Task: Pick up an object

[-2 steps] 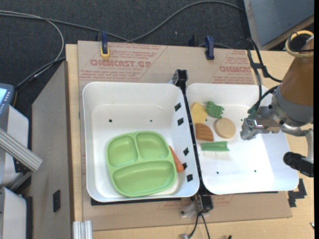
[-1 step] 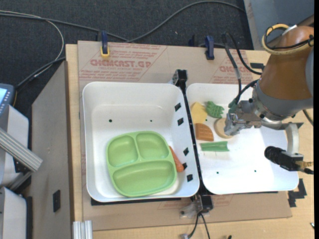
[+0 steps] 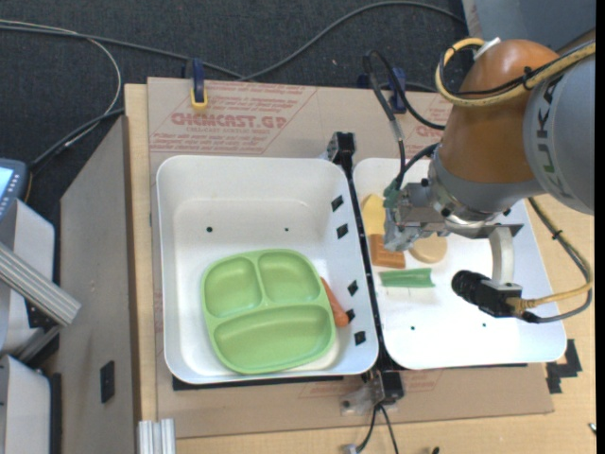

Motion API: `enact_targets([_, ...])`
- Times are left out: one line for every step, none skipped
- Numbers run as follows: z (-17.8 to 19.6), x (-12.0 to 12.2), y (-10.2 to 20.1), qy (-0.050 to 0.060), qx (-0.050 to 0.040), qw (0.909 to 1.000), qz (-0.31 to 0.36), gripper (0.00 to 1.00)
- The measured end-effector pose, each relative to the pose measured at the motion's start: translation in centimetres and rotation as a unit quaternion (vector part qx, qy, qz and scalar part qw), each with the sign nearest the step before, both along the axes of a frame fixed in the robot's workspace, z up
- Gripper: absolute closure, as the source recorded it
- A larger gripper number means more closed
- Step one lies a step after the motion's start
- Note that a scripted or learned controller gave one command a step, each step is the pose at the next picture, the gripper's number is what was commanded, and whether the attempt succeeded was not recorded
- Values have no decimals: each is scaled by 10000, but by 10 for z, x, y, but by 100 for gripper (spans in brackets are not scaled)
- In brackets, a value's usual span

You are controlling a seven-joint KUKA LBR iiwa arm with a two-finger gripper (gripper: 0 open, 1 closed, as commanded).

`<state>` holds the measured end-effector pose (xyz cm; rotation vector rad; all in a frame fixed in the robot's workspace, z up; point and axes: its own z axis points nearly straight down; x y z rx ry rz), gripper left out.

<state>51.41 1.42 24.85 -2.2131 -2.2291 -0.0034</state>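
My gripper hangs low over the left part of the right bin, under the arm's grey and orange wrist. Right beneath it lie an orange block, a tan round piece and a pale yellow piece. A green stick-shaped object lies just in front of them on the bin floor. The gripper's fingertips are among these objects, and nothing shows clearly between them.
The left bin holds a green compartment tray with a small orange carrot-like piece at its right edge. A black divider rail separates the bins. A black cable connector hangs over the right bin.
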Motion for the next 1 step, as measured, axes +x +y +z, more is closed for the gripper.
enact_targets([-4, 9, 54, 4, 3, 10000, 0, 100])
